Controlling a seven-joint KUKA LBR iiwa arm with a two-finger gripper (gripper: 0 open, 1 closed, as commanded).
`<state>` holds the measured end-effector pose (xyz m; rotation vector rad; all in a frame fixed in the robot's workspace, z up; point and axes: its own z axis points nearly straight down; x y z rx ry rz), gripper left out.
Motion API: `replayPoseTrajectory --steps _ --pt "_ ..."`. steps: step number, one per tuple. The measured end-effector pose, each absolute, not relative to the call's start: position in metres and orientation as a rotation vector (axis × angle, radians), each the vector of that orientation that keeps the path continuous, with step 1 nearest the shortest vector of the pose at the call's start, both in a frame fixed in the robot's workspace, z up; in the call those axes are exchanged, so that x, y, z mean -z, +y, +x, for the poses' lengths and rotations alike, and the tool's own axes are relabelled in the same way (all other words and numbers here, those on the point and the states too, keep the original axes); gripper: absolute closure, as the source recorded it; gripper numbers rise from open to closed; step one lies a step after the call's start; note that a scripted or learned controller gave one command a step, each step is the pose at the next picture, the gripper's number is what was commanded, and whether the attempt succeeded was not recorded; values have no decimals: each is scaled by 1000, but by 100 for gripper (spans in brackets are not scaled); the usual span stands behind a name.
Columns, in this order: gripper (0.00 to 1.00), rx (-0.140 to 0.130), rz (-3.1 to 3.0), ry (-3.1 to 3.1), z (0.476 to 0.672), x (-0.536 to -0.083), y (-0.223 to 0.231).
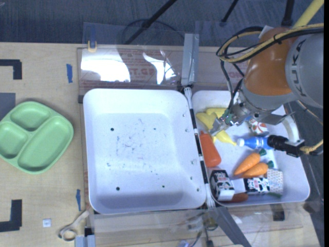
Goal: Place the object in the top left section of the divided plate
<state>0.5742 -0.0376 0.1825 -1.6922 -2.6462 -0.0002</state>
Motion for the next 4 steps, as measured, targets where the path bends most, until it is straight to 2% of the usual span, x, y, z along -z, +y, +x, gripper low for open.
replayPoseTrajectory --steps 1,2,3,4 --pt "100 -3 -1673 -2655 536 -187 46" --pt "100 -6 -1752 -2602 492 -119 120" --pt "100 -6 -2138 -2300 502 -202 55" --pt "100 -7 -2001 -2420 506 -321 114"
